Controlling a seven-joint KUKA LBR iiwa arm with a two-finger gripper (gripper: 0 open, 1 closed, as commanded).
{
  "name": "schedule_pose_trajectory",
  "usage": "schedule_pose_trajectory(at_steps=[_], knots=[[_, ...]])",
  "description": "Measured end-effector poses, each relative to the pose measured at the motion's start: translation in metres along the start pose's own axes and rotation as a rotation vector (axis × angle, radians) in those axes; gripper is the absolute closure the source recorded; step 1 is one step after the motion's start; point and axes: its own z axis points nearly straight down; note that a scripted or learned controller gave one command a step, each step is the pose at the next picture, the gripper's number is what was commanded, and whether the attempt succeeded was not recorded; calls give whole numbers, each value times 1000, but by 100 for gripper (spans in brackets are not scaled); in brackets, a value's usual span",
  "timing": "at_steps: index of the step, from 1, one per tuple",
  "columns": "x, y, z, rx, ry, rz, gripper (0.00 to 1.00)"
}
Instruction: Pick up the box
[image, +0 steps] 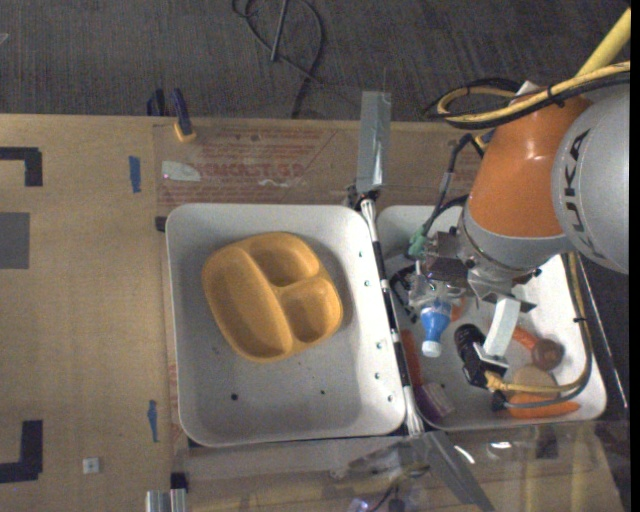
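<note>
My gripper (436, 288) hangs low over the left part of the right bin (585, 330), under the grey and orange wrist (520, 200). Just below it lies a small blue and white tube (432, 330), close to the gripper; I cannot tell whether they touch. The arm hides much of the right bin's upper half and whatever lies beneath it.
A yellow divided plate (272, 295) lies in the left bin (300, 400). In the right bin sit an orange carrot-like piece (545, 407), a brown lump (548, 352), a tan round item (535, 380), a purple thing (436, 403) and a red strip (408, 352) along the left wall.
</note>
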Motion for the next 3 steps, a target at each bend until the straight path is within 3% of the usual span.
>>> schedule_pose_trajectory(at_steps=[1, 2, 3], knots=[[1, 0, -9, 1, -2, -4, 100], [-102, -11, 64, 1, 0, -43, 100], [-128, 5, 3, -5, -2, -590, 100]])
